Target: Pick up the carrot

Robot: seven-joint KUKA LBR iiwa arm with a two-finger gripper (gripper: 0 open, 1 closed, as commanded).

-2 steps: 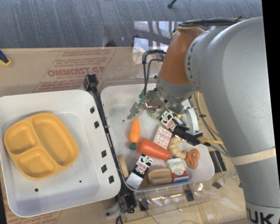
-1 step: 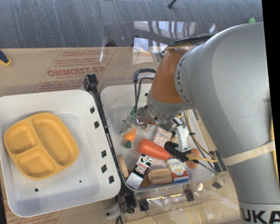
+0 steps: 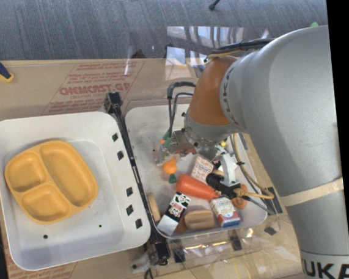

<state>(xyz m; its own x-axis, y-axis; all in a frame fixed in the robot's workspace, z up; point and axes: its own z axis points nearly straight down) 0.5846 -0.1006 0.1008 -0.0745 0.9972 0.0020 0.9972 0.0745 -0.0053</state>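
A: In the right bin (image 3: 138, 128), the carrot (image 3: 195, 186) lies among a heap of small items, near the middle, with its thick end aimed toward the desk's front-right.

B: How does it look?

A: Bright orange, smooth, tapered, lying flat and slanted. A small orange bit (image 3: 169, 165) sits just beside its upper-left end, and a black-and-white carton (image 3: 174, 210) lies just below it.

B: And the gripper?

A: The gripper (image 3: 173, 143) hangs low over the bin, above and left of the carrot. Whether it is clenched or released, I cannot tell; the wrist hides too much. Nothing shows between its tips.

B: What could go wrong?

A: I'd judge crowding the main risk. A tan block (image 3: 199, 219), a red-labelled box (image 3: 224, 211) and a dark-handled tool (image 3: 223, 186) press close, so a descent could catch a neighbour instead. The carrot's smooth taper might also let it squirt out if pinched near the thin end.

B: The yellow tray (image 3: 50, 179)?

A: Well apart, in the left bin (image 3: 26, 254).
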